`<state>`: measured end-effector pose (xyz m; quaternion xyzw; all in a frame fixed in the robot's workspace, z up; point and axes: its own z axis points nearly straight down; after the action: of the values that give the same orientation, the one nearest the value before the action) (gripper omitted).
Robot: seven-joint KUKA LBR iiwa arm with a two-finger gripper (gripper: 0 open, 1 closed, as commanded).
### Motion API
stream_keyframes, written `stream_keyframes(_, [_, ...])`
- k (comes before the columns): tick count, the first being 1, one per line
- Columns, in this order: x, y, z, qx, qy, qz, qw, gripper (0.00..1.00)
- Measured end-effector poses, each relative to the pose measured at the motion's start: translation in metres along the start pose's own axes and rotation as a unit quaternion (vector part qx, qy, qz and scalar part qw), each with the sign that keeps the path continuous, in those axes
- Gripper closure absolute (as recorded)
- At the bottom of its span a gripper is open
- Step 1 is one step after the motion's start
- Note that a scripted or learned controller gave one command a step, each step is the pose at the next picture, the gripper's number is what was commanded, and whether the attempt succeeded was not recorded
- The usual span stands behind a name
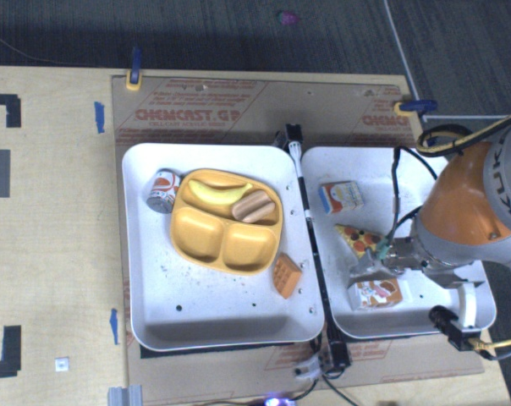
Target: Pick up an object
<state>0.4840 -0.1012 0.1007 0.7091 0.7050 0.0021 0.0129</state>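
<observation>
Robotics laboratory test bench. A light plywood bench top [52, 227] carries a brown board [264, 108] held by clamps [135, 68], with blue tape marks [99, 117] and black squares at the left edge. Two white bins [145, 252] sit side by side; cables [399, 32] cross grey carpet [239, 15], probably office-type flooring.

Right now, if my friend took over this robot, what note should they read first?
Hand: low in the right bin, between the pizza slice and the small packet. I cannot tell whether it is open or gripping anything.
Right bin also holds a small carton.
Left bin: yellow divided tray with a banana and hot dog in it, a can beside it, and an orange cracker.
Done: nothing visibly lifted.
Left: grasp one object and raise it.
</observation>
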Motion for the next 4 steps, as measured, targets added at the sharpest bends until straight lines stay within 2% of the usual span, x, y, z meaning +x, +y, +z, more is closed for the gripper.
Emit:
stream_keyframes(1, [0.0,0.001,-0.01,-0.002,-0.001,0.0,1.0,1.0])
stream_keyframes(2, [0.0,0.001,-0.01,-0.002,0.0,0.0,1.0,0.0])
stream_keyframes(3, [0.007,-0.003,0.011,0.007,0.007,-0.002,1.0,0.0])
stream_keyframes(4, [0.002,-0.001,0.0,0.001,0.0,0.0,1.0,1.0])
